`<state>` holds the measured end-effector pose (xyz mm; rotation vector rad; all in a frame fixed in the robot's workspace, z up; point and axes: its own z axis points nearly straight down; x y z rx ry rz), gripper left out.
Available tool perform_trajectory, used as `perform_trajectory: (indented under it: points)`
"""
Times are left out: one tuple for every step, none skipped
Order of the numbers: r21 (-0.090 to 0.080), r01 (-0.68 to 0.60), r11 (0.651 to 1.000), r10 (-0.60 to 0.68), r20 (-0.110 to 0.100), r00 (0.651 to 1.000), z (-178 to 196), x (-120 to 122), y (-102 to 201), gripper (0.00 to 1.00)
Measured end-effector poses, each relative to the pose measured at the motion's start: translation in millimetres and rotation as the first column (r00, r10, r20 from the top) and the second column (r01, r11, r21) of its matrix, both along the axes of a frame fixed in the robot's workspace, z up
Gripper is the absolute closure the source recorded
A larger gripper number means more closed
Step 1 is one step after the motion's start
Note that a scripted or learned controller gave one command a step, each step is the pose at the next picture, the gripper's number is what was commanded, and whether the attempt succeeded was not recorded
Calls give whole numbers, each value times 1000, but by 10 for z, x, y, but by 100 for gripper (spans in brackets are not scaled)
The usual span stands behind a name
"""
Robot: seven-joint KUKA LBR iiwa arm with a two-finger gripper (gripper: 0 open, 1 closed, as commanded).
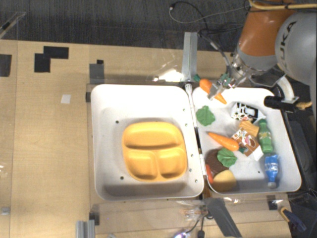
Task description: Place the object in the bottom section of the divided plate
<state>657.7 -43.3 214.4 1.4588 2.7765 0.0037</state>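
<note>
Camera view: looking down at a slant on two white bins sitting side by side on the tabletop [44, 148].
Gripper: the gripper [221, 87] is hanging over the upper left corner of the right bin [292, 175], its fingers clenching the upper end of a small carrot [212, 90].
Small carrot: it is lying tilted in the gripper, its orange body sticking out on both sides of the fingers, just beside the wall between the bins.
Arm: the grey arm [297, 38] with its orange band [260, 31] is reaching in from the right, above and to the right of the gripper.
Just below the gripper: a green leafy piece [205, 115] is lying near the bin's left wall.
Down and right of the gripper: a black-and-white pack [244, 112] is resting, with a brown box [247, 135] and a green item [265, 139] further down.
Further below: a larger carrot [224, 141] is lying slanted, then a second green leaf [227, 157] sitting on a dark round item [215, 161], and a yellowish potato-like piece [224, 178] at the bin's lower edge.
Far lower right: a blue bottle [270, 167] is lying near the right wall.
Left of the gripper: the left bin [106, 113] is holding a yellow divided plate [153, 149], well apart from the gripper, with one wide section at the top and two smaller ones at the bottom.
</note>
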Motion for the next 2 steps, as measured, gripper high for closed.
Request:
perform_trajectory:
  points:
    - [0, -315, 949, 315, -3, 949, -303, -368, 652, 100]
    - [0, -314, 949, 314, -2, 949, -301, -367, 649, 0]
